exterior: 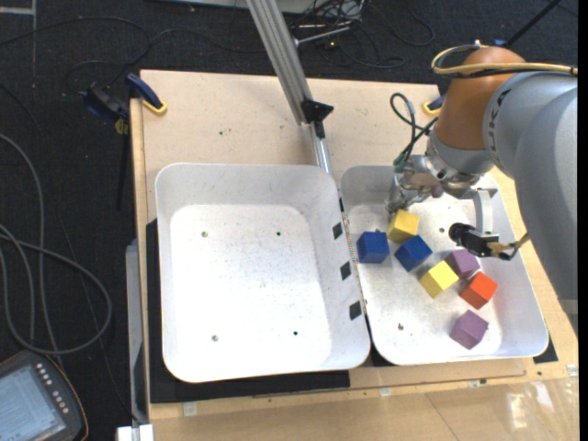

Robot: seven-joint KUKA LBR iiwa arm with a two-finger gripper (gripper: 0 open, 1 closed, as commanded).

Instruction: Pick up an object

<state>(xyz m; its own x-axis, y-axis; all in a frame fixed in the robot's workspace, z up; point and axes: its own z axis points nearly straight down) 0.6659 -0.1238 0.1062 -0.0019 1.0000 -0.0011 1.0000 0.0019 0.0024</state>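
Note:
Several small cubes lie in the right bin (514, 333): a yellow cube (403, 225) at the back, two blue cubes (372, 246) (413, 253), a second yellow cube (439, 277), a purple cube (463, 263), an orange cube (478, 289) and another purple cube (469, 328) nearest the front. My gripper (401, 203) hangs at the back of the right bin, directly above and touching or nearly touching the back yellow cube. The wrist hides its fingertips.
The left bin (184, 246) stands beside the right one, their rims meeting at the middle. A slanted metal pole (285, 58) runs down to the bins' back junction. A blue and yellow clamp (138, 95) sits on the bench's back left corner.

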